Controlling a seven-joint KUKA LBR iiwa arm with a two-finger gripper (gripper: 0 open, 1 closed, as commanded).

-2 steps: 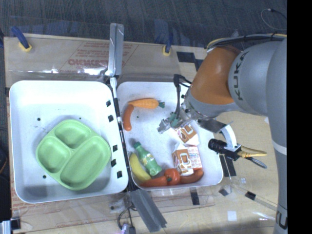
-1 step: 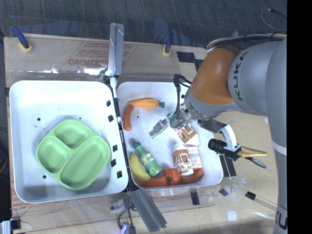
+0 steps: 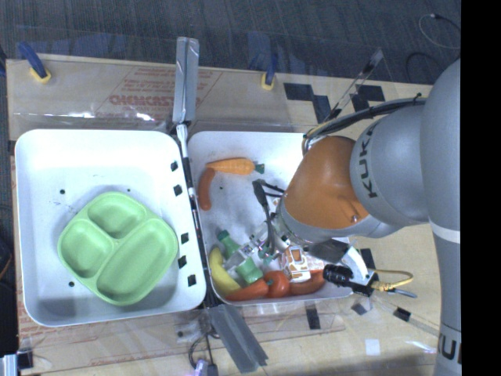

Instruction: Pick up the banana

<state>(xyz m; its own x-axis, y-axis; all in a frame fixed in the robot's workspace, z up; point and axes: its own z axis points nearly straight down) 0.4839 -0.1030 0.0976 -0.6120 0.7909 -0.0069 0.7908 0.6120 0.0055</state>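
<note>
yellow curved banana [image 3: 218,273] lies near-left of the gripper [image 3: 266,249] | long axis runs far-to-near along right white bin [image 3: 235,143] left wall | jaw state: cannot tell

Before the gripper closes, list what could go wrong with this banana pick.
1. The banana lies against the right bin's wall, so a finger may strike the wall rather than slip beside it.
2. A green object and a red pepper crowd the banana; the gripper could well close on those instead.
3. The gripper sits over the green object, beside the banana, so it may miss.
</note>
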